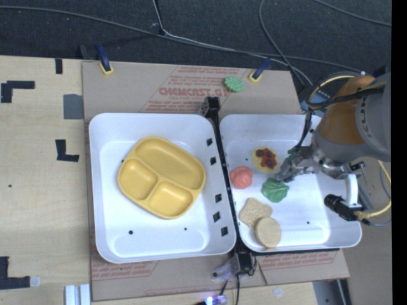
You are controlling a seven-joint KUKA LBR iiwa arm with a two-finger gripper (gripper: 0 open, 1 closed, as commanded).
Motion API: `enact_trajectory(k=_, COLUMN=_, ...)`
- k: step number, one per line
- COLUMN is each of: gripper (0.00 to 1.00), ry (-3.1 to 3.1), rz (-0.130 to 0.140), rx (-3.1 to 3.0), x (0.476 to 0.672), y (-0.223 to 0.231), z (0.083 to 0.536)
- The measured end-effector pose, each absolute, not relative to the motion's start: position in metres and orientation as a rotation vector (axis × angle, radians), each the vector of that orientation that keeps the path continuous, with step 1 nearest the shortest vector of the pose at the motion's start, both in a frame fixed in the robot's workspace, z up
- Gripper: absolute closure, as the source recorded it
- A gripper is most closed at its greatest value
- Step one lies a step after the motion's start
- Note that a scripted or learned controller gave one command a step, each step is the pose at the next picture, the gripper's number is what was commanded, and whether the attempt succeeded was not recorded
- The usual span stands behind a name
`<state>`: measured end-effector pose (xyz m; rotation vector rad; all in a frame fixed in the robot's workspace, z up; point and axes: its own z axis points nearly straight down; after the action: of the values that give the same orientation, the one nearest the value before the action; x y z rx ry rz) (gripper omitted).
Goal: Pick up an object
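Green, crinkled leafy lump (275, 190) sits just below fingers (287, 172), touching or nearly so. We cannot tell if fingers are apart or together. Pink round piece (241, 177) lies left of fingers; yellow-red piece (265, 159) up-left.

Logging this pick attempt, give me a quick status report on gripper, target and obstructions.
Gripper low in right bin, at green toy; grasp not confirmed. Pink piece and yellow-red piece close by. Yellow tray in left bin.
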<state>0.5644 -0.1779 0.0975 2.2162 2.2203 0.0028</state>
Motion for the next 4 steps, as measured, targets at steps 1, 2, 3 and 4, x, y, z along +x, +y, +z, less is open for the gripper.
enact_trajectory(k=1, gripper=1.0, ry=2.222, rz=0.003, rx=2.217, x=0.567, y=-0.169, z=0.143)
enact_trajectory(k=2, gripper=1.0, ry=2.222, rz=0.002, rx=2.218, x=0.568, y=-0.165, z=0.186)
enact_trajectory(k=3, gripper=1.0, ry=2.221, rz=0.003, rx=2.217, x=0.57, y=-0.165, z=0.231)
enact_trajectory(k=4, gripper=1.0, ry=2.227, rz=0.0, rx=2.216, x=0.578, y=-0.123, z=0.23)
